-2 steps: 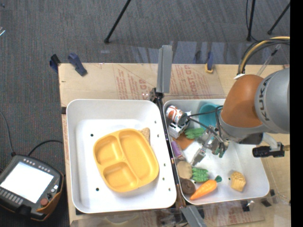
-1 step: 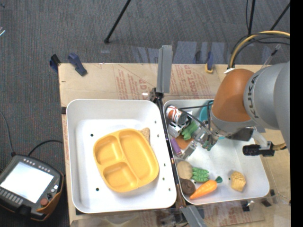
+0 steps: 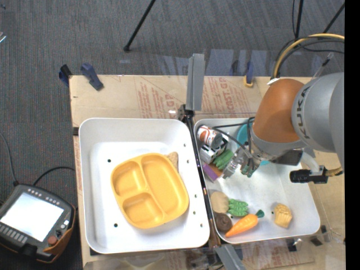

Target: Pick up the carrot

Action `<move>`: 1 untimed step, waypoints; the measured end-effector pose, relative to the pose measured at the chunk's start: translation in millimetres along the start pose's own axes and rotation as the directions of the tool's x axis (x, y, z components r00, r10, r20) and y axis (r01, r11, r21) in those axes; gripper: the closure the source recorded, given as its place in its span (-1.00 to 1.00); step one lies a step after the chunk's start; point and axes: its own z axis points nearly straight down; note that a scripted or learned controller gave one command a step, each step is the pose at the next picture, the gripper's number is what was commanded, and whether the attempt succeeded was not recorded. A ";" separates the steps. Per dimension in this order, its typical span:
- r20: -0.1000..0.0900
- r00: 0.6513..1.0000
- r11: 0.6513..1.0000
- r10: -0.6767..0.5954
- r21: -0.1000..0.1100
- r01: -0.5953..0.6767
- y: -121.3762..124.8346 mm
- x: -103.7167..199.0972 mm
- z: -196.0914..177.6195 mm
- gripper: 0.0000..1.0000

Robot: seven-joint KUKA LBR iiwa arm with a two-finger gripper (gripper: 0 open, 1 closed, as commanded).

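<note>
tray [image 3: 149,191] in left bin [image 3: 90,151] | carrot [image 3: 243,224] at right bin [image 3: 306,207] front | pincer [image 3: 239,166] above, behind carrot

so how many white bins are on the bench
2. The left bin holds a yellow divided plate; the right bin holds the carrot among other toys.

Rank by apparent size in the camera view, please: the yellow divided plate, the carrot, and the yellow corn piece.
1. yellow divided plate, clearly the largest.
2. carrot, much smaller than the plate.
3. yellow corn piece, somewhat smaller than the carrot.

All three lie at a similar depth, so nearness hardly affects the order.
</note>
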 end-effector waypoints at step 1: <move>0.007 0.996 0.996 -0.085 -0.005 0.085 -23.6 45.9 -93.6 1.00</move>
